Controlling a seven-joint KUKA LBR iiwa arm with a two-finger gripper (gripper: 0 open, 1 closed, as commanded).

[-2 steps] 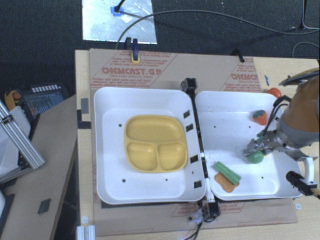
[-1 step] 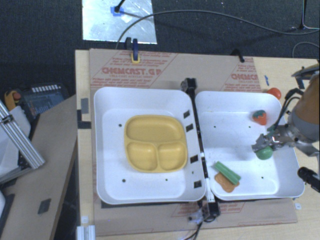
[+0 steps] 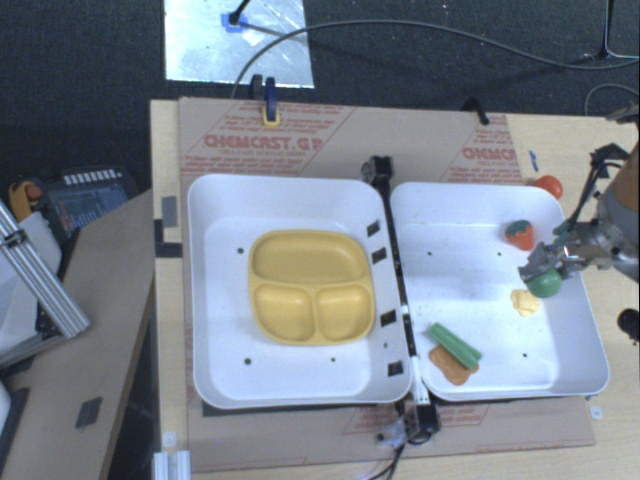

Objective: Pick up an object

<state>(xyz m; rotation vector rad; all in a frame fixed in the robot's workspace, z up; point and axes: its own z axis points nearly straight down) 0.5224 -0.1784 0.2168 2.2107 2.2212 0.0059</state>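
Lowest in frame lay the green stick (image 3: 456, 346), long axis running upper-left to lower-right; at right, the gripper (image 3: 545, 268) hovered against the green ball (image 3: 545, 284), its spread impossible to tell; yellow piece (image 3: 525, 302) just below.

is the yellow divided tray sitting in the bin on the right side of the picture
No, the yellow tray lies in the left bin, while the right bin holds small toy foods.
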